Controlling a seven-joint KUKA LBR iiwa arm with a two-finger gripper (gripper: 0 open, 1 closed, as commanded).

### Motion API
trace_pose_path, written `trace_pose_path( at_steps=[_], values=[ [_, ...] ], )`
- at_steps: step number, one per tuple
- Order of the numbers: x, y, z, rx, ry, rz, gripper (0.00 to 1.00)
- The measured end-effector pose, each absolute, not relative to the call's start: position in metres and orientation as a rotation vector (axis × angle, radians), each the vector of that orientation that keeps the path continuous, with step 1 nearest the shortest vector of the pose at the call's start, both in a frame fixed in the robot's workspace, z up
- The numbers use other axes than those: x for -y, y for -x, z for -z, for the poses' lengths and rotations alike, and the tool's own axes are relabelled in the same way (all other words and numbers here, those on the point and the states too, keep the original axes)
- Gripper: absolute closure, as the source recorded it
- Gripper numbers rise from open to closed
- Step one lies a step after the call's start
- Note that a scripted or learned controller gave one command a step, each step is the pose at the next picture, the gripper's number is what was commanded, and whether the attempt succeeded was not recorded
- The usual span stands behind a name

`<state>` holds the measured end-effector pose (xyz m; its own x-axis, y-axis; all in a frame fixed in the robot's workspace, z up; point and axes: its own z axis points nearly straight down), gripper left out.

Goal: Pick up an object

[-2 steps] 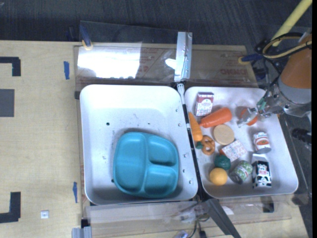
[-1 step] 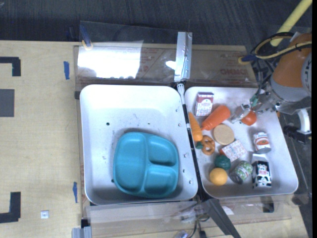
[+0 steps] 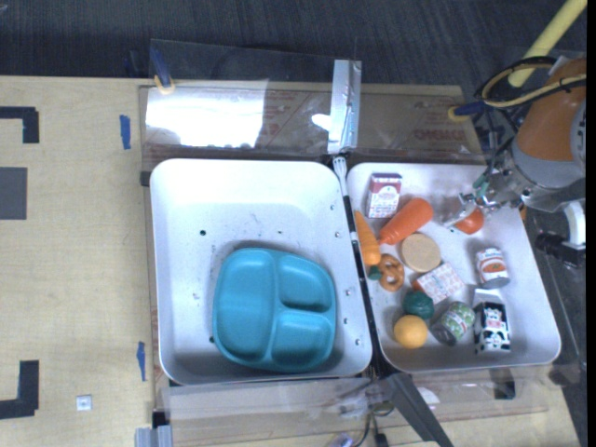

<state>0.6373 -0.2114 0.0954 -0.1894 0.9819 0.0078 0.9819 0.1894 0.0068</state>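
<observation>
Nearest you, along the front of the right white bin [image 3: 545, 329], you have a black-and-white printed carton [image 3: 493, 327], a green patterned round tin [image 3: 455, 321] and a yellow-orange ball-shaped fruit [image 3: 410, 331] in a row, the tin touching the carton. Just behind them lie a dark green round piece [image 3: 418, 304], a pink-and-white wrapped packet [image 3: 442, 281] and a small red-and-white can [image 3: 492, 265]. Further back you see a tan round disc [image 3: 420, 251], a small pretzel-shaped brown ring [image 3: 390, 273], a long orange carrot [image 3: 408, 220] lying at a slant, and a red-and-white milk carton [image 3: 384, 195] near the back wall. A slimmer orange stick-shaped piece [image 3: 368, 238] lies against the bin's left wall.

In the left white bin [image 3: 177, 250], a teal plastic divided tray [image 3: 275, 307] sits toward the front.

The grey arm with its orange band [image 3: 549, 133] reaches in at the right rear corner of the right bin. Its hand [image 3: 477, 205] is low there, right at a small red-orange object [image 3: 470, 220], well apart from the front row. You cannot tell from this view whether the hand is spread or closed, nor whether it grips that piece. Both bins rest on the pale wooden table [image 3: 74, 250].
</observation>
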Motion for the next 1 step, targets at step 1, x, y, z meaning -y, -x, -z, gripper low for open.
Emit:
trace_pose_path(
  at_steps=[1],
  values=[
    [0.108, -0.6487, -0.1869, 2.557, 1.829, 0.004, 1.0]
  ],
)
